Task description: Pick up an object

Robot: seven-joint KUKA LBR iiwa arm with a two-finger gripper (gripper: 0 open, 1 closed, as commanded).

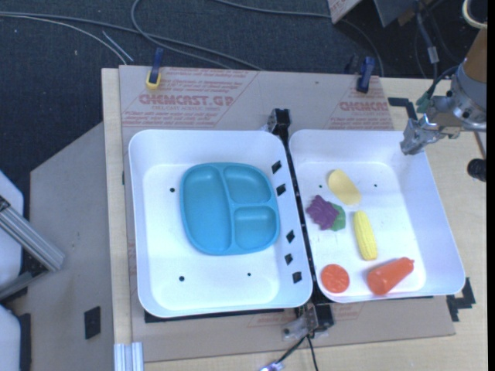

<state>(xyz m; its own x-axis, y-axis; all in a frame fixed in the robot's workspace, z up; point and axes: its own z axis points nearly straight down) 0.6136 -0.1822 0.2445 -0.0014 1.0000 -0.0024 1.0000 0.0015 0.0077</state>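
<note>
Hand (pixel 414 141) hovering over right bin's (pixel 433 207) back rim, holding nothing visible, finger spacing unclear; lemon (pixel 343 186), corn (pixel 365 235) lying below.

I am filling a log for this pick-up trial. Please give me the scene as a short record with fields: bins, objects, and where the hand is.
left bin: holds a blue divided plate
right bin: holds five toy foods
objects in right bin: yellow lemon, purple grapes, yellow corn, orange-red round piece, orange carrot
hand: above the far right corner of the right bin, apart from all the toys
held object: none seen between the fingers
task state: nothing picked up yet
</note>
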